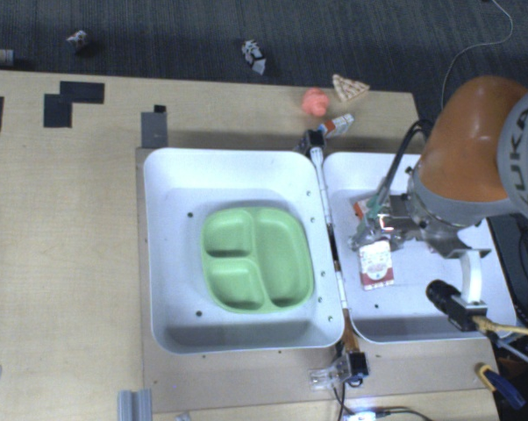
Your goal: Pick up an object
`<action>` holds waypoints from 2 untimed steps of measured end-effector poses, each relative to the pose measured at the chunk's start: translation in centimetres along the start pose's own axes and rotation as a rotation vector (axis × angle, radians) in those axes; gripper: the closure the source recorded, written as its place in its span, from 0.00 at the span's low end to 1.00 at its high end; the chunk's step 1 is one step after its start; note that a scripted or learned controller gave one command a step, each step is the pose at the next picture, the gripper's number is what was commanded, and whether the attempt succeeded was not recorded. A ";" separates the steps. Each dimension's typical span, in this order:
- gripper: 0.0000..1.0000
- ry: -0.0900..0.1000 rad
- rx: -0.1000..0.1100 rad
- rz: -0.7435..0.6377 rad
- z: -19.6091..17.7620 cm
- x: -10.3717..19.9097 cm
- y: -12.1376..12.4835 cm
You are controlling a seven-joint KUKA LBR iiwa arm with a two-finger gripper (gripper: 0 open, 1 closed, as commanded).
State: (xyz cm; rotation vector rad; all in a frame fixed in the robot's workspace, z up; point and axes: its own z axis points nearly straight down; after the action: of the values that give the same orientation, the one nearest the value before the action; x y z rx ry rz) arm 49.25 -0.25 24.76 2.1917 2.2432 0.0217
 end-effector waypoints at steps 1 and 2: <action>1.00 0.002 -0.003 -0.007 -1.0 0.1 0.1; 1.00 0.004 -0.005 -0.014 -2.1 0.3 0.3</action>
State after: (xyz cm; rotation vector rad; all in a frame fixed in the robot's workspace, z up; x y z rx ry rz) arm 49.47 0.03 26.83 2.1746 2.2580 0.0315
